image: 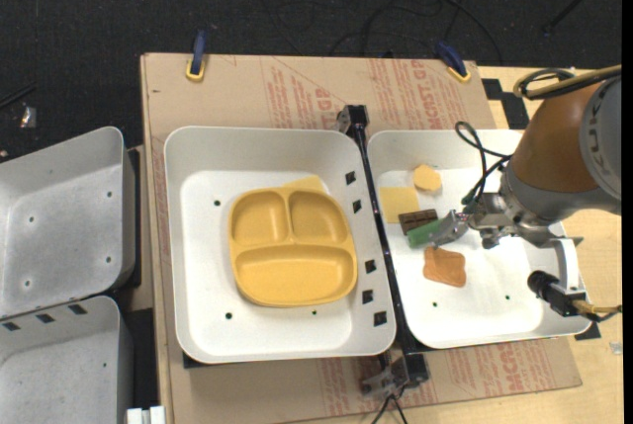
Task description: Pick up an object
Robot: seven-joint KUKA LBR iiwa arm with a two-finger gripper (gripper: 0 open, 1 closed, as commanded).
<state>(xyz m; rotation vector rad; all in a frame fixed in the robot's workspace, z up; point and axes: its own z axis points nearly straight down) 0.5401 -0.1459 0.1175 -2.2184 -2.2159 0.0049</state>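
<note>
The left bin is being occupied by a yellow divided tray, lying flat near its middle and well apart from the work. Across the black divider, the right bin is being shared by a small cluster: a pale yellow block close to the divider, a rounder yellow piece just beyond it toward the far wall, a dark brown bar and a green piece lying side by side, and an orange-brown piece nearer the camera. The green piece is being taken as the likeliest target (a judgement, since the task names no object): its long axis is being run slantwise, rising toward the right, and its right end is being met by the gripper, which is being reached in from the right by the arm. How far the jaws are parted cannot be told from this view, nor whether anything is being held between them. The coming move is being governed by that one relation: the green piece is lying just left of the gripper, touching or nearly so, with the brown bar crowded against its far side.
</note>
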